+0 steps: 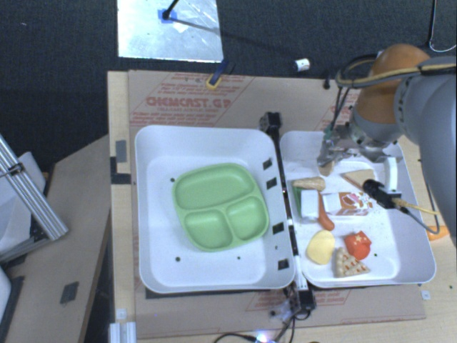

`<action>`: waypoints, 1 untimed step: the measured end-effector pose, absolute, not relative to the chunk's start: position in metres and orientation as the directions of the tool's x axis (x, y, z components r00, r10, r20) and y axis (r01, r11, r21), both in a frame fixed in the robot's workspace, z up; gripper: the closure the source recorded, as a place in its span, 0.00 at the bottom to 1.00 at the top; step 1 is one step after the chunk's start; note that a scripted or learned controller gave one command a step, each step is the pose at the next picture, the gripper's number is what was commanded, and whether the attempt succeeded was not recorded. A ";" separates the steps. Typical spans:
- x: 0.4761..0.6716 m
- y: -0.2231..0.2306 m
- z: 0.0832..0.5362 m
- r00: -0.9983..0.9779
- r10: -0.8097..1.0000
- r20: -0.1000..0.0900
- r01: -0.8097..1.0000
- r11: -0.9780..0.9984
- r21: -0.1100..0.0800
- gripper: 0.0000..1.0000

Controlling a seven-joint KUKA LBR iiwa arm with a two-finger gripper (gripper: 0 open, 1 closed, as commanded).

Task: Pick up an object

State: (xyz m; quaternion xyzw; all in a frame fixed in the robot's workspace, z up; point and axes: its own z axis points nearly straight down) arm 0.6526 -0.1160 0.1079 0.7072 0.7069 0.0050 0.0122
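gripper (330,156) hovering over right bin (413,263), far edge | fingers: state unclear | green tray (218,206) sitting in left bin (153,213)

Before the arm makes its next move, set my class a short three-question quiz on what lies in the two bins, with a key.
1. True or false: the green three-compartment plastic tray lies in the right white bin.
2. Which item lies nearest the camera view's bottom edge? A) red tomato-like toy piece B) tan waffle-patterned wedge C) orange sausage-shaped toy
3. Fill in: the two-finger gripper hangs over the ___ bin.

Key: 1 false, it lies in the left white bin; 2 B; 3 right.
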 end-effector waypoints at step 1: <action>0.648 -0.118 0.154 0.001 1.000 -0.001 1.000 -0.001 0.006 1.00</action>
